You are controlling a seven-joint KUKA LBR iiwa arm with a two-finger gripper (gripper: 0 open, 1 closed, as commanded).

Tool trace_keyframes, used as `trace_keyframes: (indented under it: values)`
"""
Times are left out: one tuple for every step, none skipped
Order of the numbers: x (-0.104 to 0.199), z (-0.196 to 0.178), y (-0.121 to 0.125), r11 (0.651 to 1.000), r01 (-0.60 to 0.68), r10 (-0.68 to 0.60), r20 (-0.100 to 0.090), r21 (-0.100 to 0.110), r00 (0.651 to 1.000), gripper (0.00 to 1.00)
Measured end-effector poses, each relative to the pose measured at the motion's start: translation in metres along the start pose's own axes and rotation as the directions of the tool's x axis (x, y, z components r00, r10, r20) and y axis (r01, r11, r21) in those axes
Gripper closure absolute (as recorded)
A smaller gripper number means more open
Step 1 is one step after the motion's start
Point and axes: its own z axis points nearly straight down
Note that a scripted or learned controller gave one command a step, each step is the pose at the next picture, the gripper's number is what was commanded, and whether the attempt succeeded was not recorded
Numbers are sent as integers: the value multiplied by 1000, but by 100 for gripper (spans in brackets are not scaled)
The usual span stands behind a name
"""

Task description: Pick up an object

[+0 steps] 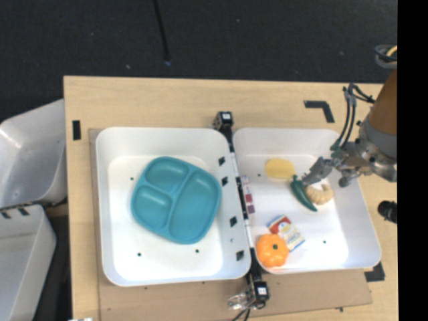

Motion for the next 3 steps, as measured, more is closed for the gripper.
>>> trace_keyframes:
  values:
    - [0, -7, 2, 1000, 3, -3, 3, -13, 1000, 0]
    - [-7, 40, 9, 1000, 2, -2, 3, -9, 1000, 0]
    - [-17, 99, 9, 1000, 1, -1, 2, -8, 1000, 0]
